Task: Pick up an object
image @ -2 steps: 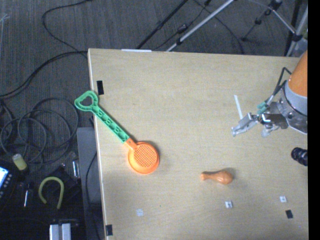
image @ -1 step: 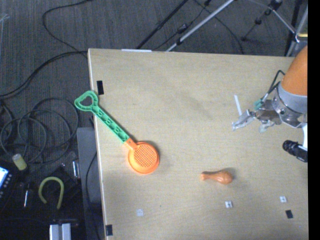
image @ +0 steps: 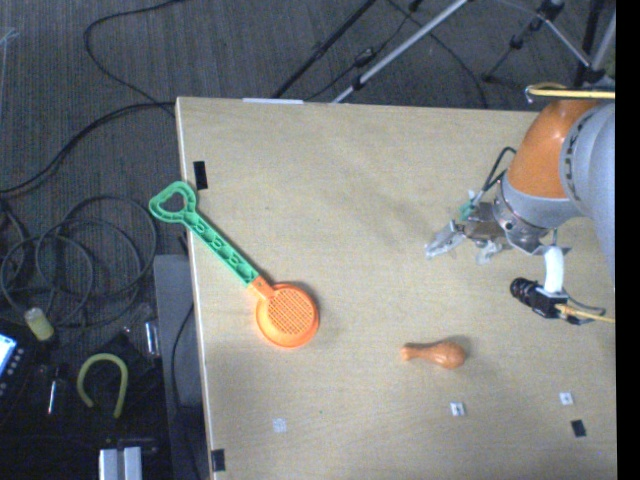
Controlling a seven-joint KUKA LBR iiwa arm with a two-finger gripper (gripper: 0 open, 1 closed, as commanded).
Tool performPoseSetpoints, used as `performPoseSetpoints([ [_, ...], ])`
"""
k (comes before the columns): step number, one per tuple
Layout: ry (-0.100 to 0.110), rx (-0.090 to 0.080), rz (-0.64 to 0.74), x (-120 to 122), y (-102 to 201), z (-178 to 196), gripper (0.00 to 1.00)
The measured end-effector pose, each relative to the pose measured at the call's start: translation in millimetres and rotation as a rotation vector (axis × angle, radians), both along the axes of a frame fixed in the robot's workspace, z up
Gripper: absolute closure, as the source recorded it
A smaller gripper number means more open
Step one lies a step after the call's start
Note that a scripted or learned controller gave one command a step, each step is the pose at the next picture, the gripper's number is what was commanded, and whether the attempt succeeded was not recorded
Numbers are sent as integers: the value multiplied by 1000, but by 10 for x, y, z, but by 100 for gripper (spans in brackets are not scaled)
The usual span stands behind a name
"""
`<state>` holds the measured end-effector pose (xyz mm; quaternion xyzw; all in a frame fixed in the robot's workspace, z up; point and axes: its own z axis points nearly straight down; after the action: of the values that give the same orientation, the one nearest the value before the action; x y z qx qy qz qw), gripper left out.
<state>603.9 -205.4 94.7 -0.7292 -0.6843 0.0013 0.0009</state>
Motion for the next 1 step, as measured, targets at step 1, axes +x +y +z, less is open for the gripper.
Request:
performPoseSetpoints([
  [1, -2, -2, -2, 595, 36, -109, 0],
])
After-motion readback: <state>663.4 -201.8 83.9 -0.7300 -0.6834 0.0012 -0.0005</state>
